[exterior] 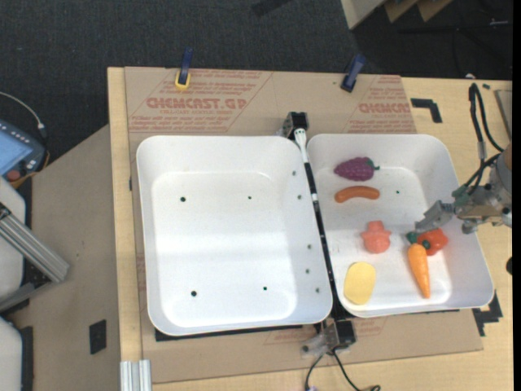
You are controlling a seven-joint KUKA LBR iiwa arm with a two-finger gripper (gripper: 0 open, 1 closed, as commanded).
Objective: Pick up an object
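**Right bin, gripper over red toy tomato**

Nearest: yellow plastic lemon [360,282], orange toy carrot [419,270]. Then pink toy [375,238] and small red toy tomato [434,240], with grey gripper [430,217] above it; grip state cannot be told. Farther: orange sausage [357,194], purple grapes [355,169].

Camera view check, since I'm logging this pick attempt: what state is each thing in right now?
Purple grapes: lying in the right bin, far end.
Sausage: lying flat, apart from the others.
Pink piece: resting mid-bin.
Yellow piece: lying near the front wall.
Carrot: lying flat, leaf end by the tomato.
Tomato: resting beside the gripper, not held.
Left bin: level.
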